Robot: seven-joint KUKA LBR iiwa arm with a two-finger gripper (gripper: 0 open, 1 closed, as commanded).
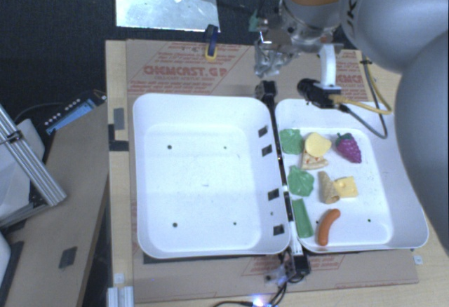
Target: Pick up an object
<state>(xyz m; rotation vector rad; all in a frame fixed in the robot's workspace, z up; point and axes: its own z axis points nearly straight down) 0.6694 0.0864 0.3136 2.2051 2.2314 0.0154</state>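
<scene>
Camera view has the hand (269, 69) hovering above the bins' far edge, its state impossible to tell. Toy food fills the right bin (400, 186), so the sausage (327, 226) lies toward five o'clock, long axis running roughly one to seven.

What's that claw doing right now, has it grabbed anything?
Gripper: above the bins' far edge; open or shut cannot be told. Nothing seen in it; the toy food lies in the right bin.

Left bin (203, 179) bare, right bin (379, 158) cluttered
</scene>
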